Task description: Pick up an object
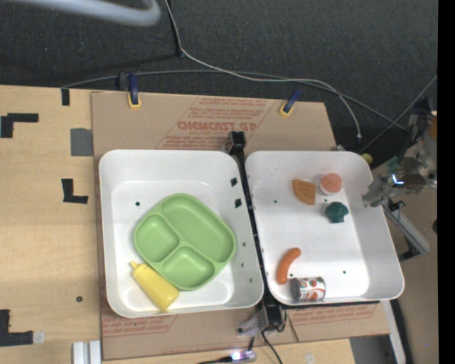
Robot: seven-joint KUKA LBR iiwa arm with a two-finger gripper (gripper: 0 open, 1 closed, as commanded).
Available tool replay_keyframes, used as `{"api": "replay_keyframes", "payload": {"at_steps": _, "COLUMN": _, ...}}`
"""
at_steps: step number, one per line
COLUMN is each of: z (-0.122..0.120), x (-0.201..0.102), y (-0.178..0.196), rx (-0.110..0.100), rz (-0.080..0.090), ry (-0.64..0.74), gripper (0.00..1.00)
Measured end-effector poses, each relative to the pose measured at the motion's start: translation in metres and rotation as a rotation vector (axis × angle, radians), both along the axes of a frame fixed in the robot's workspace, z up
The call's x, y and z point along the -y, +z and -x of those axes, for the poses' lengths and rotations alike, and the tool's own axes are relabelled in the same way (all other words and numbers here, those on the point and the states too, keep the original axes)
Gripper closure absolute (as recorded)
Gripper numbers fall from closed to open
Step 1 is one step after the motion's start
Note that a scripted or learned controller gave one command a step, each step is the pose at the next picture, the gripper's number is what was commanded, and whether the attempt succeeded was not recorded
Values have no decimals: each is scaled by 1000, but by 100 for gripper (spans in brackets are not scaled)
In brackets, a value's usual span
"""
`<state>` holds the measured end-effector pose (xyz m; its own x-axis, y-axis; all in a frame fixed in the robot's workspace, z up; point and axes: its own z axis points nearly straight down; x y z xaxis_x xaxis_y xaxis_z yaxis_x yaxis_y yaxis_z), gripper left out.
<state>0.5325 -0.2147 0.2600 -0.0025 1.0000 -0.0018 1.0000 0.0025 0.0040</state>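
Observation:
The right bin [377,234] holds several small objects. An orange wedge [304,190] and a round pink-and-white piece [330,183] lie near its back. A dark green lump [336,211] sits just in front of them. Toward the front lie an orange-red sausage shape [287,264] and a small red-and-white can [308,288] on its side. In the left bin [114,213] a green divided plate [185,240] lies in the middle, with a yellow bottle [153,286] at its front left corner. A blurred grey arm part [106,10] crosses the top left edge.
A grey metal fitting [393,186] stands just outside the right bin's right rim. Black cables [213,67] run over the cardboard sheet [213,121] behind the bins. Two clamps [133,96] hold that sheet at its back edge.

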Motion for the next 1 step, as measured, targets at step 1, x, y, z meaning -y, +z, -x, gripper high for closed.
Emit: {"api": "replay_keyframes", "payload": {"at_steps": 1, "z": -6, "x": -45, "y": -12, "rx": -5, "rz": -2, "ry": 2, "gripper": 100}}
